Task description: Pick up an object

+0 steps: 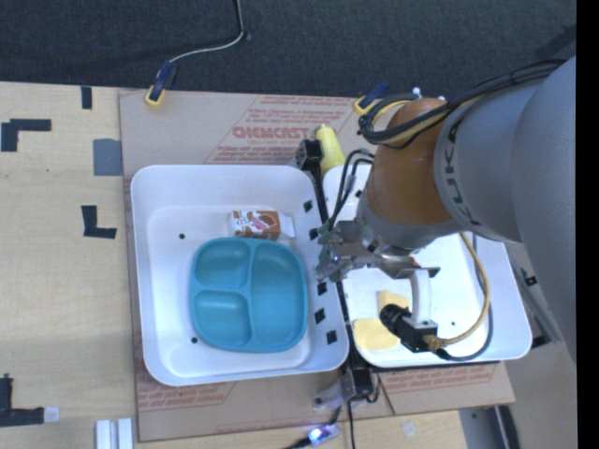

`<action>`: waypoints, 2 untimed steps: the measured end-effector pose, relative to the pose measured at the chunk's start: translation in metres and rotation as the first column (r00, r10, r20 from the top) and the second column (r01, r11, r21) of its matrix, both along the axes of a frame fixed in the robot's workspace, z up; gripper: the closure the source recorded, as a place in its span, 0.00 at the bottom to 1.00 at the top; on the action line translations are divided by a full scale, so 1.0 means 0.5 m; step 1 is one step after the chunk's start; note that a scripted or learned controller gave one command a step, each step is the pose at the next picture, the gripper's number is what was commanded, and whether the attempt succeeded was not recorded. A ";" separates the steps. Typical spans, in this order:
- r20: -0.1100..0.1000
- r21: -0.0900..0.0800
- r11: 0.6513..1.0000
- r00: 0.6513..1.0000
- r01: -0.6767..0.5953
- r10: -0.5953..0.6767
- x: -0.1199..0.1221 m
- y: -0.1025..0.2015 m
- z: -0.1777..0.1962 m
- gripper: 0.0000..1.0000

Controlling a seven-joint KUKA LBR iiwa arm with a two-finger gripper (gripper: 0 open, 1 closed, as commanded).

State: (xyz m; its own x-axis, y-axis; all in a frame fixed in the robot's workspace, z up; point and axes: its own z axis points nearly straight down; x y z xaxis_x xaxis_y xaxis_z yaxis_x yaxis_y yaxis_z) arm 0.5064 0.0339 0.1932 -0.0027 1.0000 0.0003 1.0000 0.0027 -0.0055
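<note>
One squarish blue tray, level.

One fixed overhead camera, apparently slanted, fairly near both white bins.

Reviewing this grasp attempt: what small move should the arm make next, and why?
Probably a short drop toward the yellow block in the right bin. The gripper sits near the divide between the bins with nothing visibly held, and that block lies closest below the wrist.
</note>
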 end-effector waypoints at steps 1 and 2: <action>0.018 0.000 1.000 1.000 -0.001 0.001 0.082 0.018 0.219 1.00; 0.016 0.002 1.000 1.000 -0.006 0.006 0.182 0.135 0.372 1.00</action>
